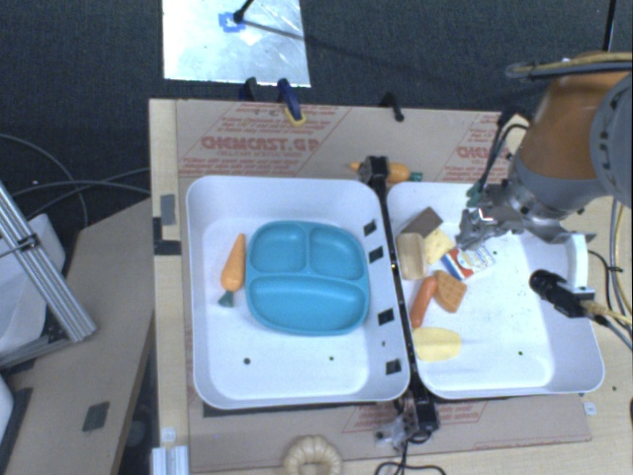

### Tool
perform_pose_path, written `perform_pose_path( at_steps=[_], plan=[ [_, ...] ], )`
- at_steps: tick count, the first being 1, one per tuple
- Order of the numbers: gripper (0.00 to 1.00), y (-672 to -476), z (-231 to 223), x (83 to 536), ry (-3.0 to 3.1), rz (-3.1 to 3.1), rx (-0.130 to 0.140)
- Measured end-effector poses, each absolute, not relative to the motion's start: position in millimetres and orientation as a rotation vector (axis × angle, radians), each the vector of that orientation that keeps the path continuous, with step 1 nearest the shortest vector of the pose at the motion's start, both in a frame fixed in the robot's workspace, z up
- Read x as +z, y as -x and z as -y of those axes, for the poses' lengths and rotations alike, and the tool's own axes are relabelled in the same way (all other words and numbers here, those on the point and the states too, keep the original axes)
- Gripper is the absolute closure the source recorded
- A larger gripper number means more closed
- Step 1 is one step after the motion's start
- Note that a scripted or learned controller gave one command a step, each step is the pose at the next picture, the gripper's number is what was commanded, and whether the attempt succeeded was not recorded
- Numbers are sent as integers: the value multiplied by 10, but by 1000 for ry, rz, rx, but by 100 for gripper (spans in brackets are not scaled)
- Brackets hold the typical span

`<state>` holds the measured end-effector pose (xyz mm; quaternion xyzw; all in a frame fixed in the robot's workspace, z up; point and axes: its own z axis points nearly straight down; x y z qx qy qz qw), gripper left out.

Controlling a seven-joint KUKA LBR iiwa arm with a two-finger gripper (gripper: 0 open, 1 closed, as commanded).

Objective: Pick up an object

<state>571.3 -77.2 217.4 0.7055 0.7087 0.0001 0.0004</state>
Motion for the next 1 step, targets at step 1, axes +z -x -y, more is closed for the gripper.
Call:
perform_pose_path(
  at_steps=[1],
  plan=[
    [100,-5830,802,2335,-2214,-2225,3]
  ],
)
